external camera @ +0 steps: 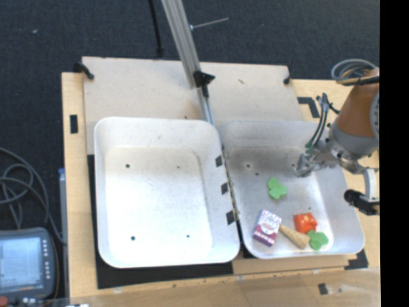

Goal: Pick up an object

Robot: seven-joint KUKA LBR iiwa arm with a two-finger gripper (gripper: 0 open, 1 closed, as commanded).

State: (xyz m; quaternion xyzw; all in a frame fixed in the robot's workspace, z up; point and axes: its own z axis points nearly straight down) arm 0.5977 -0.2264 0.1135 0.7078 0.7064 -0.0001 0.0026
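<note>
Nearest the camera, a purple carton (267, 228) lies in the right bin (255, 146). Gripper (303, 167) hangs above; claw state cannot be told. Advise centring over one separate object, the green block (277, 188).

Grey arm (353, 136) with an orange band, dark cables, and metal tool (303, 166).

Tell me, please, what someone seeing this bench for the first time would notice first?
Most likely the small cluster of bright things in the right bin: a green piece near its middle, and along its near edge a purple-and-white carton, a tan stick, a red block and a second green piece. Next, the arm's end effector over that bin's far right part, above the cluster.
</note>
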